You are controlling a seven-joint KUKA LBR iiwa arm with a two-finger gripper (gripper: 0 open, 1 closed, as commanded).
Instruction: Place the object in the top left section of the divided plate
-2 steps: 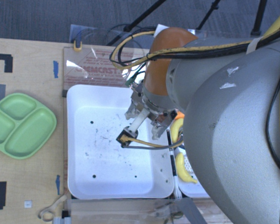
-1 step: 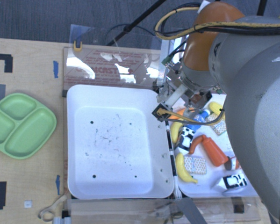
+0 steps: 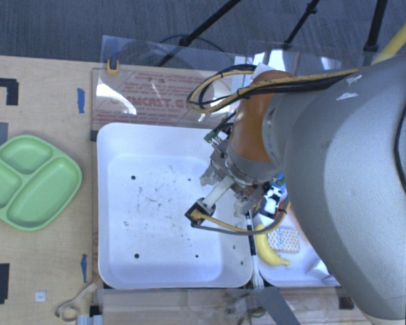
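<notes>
Pincer (image 3: 217, 210) sits low over the right part of the left white bin (image 3: 116, 256); cannot tell how it is set, nothing seen gripped. Banana (image 3: 270, 249), the likely object, lies just right of it, past the wall between the bins, in the right bin (image 3: 313, 266) beside a patterned packet (image 3: 288, 239). Green divided plate (image 3: 29, 180) rests on the desk (image 3: 51, 82), well left.
</notes>
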